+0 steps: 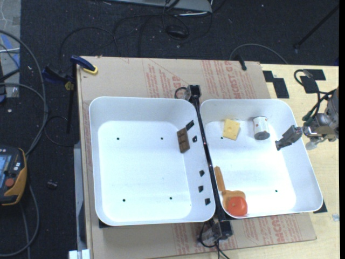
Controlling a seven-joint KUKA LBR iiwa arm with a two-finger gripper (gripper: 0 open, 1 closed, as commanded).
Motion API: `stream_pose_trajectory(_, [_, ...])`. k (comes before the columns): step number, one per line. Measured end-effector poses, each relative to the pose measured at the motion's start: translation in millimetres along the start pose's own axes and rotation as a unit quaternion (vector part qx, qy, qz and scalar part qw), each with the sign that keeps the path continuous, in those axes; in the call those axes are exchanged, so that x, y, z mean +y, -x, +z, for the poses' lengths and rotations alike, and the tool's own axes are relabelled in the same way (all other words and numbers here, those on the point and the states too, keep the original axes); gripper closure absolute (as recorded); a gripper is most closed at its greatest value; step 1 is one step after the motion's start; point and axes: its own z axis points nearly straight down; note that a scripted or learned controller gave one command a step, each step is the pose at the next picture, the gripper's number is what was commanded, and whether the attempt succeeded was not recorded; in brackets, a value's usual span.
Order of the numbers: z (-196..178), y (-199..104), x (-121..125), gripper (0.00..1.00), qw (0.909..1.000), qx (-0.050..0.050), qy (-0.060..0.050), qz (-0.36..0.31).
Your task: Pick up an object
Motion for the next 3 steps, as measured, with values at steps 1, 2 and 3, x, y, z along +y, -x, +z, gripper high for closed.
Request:
stream_pose_trajectory(1, [40.8, 19.2, 28.2, 0.00, 1.0000, 0.000, -0.002, 0.000])
stream_pose_trajectory(2, [37.1, 25.6, 54.3, 0.00, 1.0000, 0.000, 0.000, 0.000])
stream_pose_trajectory(3, [25.3, 25.2, 84.9, 0.00, 1.0000, 0.000, 0.001, -0.001])
